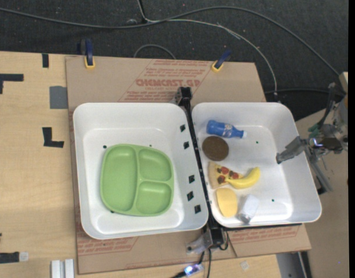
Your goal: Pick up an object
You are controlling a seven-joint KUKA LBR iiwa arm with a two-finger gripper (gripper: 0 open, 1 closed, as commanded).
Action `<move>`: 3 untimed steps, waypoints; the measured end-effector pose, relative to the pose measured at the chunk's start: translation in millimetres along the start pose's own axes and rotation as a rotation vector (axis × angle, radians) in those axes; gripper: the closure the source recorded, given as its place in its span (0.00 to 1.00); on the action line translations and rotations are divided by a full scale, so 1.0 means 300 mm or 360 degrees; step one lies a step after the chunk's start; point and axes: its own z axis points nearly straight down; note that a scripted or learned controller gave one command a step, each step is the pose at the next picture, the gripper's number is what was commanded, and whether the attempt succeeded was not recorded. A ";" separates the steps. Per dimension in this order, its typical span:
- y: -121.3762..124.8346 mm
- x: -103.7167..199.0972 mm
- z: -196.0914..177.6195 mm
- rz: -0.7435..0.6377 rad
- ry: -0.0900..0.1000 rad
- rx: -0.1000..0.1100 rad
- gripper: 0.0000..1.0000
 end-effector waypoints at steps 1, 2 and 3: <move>0.008 0.003 -0.024 -0.0008 -0.0006 -0.0020 0.00; 0.027 0.007 0.122 -0.0008 -0.0006 -0.0017 0.00; -0.004 -0.004 0.294 -0.0007 -0.0003 -0.0012 0.00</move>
